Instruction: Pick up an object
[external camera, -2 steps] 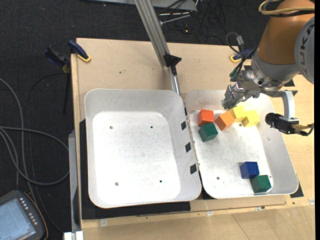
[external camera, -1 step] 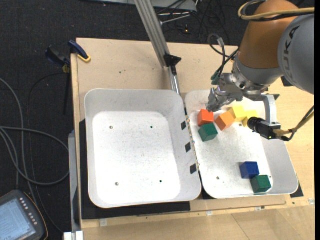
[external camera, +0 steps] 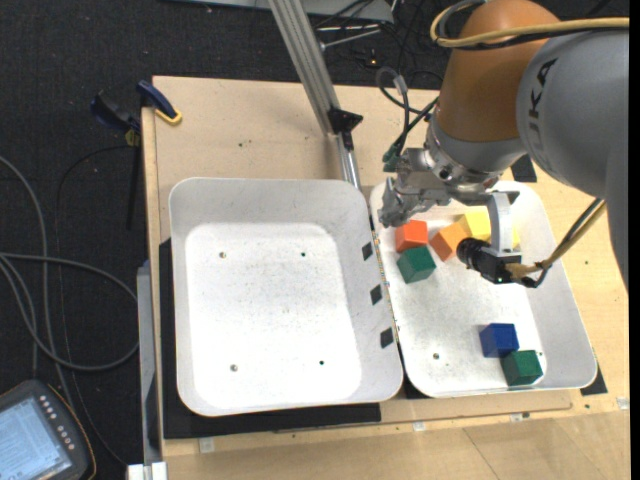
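Observation:
My gripper (external camera: 403, 206) hangs low over the back left corner of the right bin (external camera: 560, 298), under the grey and orange arm. Just in front of it lies a red-orange block (external camera: 411, 234), with a green block (external camera: 416, 265) touching its near side. To the right sit an orange block (external camera: 450, 238) and a yellow block (external camera: 477, 225), partly hidden by the wrist's hardware. A blue block (external camera: 498, 338) and a second green block (external camera: 522, 367) lie near the bin's front right corner. Nothing shows as held.
The left bin (external camera: 200, 268) stands beside the right one, their rims meeting at the middle. A slanted metal pole (external camera: 305, 48) rises behind the bins. A black cable fitting (external camera: 487, 262) hangs from the wrist above the right bin.

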